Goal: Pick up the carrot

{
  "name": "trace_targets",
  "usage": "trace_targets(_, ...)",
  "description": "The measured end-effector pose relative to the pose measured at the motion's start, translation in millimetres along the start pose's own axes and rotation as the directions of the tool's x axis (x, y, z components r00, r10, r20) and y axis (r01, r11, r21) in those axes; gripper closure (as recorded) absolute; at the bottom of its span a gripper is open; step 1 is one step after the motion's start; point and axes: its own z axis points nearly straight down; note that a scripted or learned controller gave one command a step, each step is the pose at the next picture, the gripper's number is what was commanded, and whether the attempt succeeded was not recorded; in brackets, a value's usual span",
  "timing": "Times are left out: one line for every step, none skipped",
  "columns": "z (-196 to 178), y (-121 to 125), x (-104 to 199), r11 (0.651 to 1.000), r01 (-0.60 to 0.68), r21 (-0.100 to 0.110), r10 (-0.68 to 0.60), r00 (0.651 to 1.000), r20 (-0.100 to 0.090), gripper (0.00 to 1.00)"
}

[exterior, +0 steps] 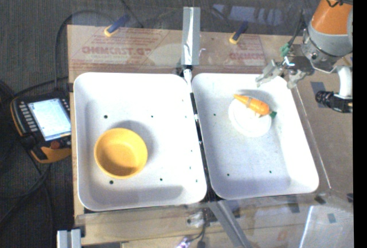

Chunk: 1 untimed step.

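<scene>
Nearest to us, at the bottom of the view, we see the front edge of the counter (pixel 143 215), which carries two shallow white bins side by side.

We count one yellow bowl (pixel 120 152). It sits upright in the left bin (pixel 166 97), toward that bin's 8 o'clock corner, well apart from everything else. The floor of this bin shows a few small dark dots.

In the right bin (pixel 275 175) we count one white plate (pixel 248 122), lying flat at about 12 o'clock from the bin's centre. On the plate's far edge rests the one carrot (pixel 254 104), orange, lying on its side with its pointed tip toward 10 o'clock and its green stub toward 4 o'clock, just over the plate's rim.

To the left of the counter, at 9 o'clock in the view, one handheld control pad (pixel 45 120) with a lit screen lies on the dark floor.

Farther back, two clamps with yellow tips (pixel 116 26) grip the counter's far edge, one behind each bin.

At 2 o'clock from the carrot, over the right bin's far right corner, hovers the hand (pixel 282 72) of the one arm (pixel 332 11). Its two fingers are spread apart with nothing between them, and it hangs near the carrot without touching it.
</scene>
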Motion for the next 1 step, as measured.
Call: trace_targets(123.8,5.9,-17.2,0.985,0.173,-0.001,-0.173,0.985,0.001,0.00)
